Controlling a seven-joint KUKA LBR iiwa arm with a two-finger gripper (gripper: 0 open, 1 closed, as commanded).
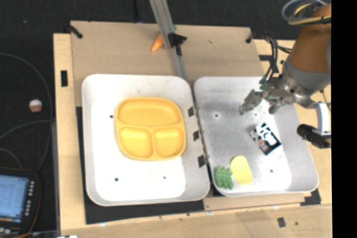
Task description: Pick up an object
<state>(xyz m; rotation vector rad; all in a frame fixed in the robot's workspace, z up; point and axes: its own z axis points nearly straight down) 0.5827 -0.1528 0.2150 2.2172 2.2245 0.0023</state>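
Note:
In the right bin [223, 97] lie three objects: a small black-and-white block [265, 138] at mid right, a yellow rounded piece [241, 170] near the front edge, and a green knobbly piece [223, 176] just left of it. My gripper [261, 102] hangs over the right bin's upper right area, above and slightly left of the black-and-white block. Its two fingers [247, 103] are spread apart with nothing between them. The arm's orange band [312, 44] rises behind it at the right.
The left bin [100, 120] holds a yellow three-compartment tray [149, 127]. A slanted metal pole [162, 14] runs down to the gap between the bins. A small orange item [157, 43] lies on the bench behind the bins.

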